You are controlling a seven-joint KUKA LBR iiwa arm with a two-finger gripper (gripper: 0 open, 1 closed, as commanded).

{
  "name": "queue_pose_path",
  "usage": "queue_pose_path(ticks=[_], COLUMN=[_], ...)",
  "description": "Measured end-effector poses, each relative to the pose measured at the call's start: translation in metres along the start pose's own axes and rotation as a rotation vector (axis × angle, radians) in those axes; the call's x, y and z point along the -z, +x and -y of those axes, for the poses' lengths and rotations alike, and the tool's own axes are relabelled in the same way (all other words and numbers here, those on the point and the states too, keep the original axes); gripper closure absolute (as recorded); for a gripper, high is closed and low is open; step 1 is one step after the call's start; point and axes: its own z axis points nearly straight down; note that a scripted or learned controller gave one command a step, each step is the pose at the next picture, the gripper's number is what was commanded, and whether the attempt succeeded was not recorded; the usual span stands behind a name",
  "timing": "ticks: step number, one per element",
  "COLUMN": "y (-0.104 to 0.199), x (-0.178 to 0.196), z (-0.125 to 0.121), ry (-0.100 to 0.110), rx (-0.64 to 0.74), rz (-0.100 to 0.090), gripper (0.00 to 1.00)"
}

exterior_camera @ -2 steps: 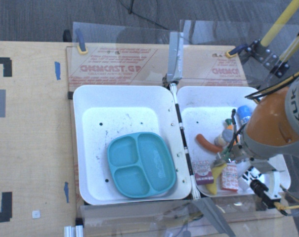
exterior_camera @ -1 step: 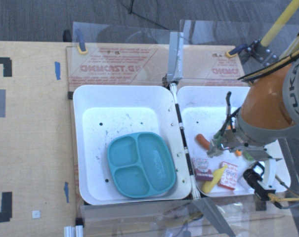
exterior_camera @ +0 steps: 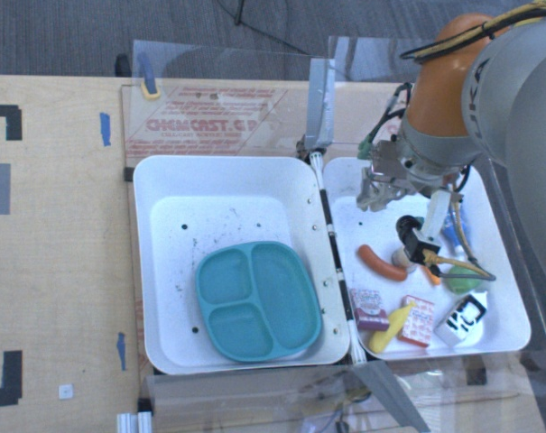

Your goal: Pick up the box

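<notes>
Small pink box (exterior_camera: 419, 320), lying flat, red-printed

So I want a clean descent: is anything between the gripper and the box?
Nothing visibly covers the box, which lies flat near the right bin's front. The gripper sits toward the back; the hot dog lies between them, and a banana touches the box's left side.

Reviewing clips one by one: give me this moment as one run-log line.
end effector: above right bin's far end | box: near front-left corner, untouched | left bin: teal tray
</notes>
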Motion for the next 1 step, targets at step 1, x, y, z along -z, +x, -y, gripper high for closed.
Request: queue_pose_path(ticks=[1], y=[0.0021], x=[-0.0291], z=[0.0574], ry=[0.004], rx=[0.001], rz=[-0.001], gripper=[1.0])
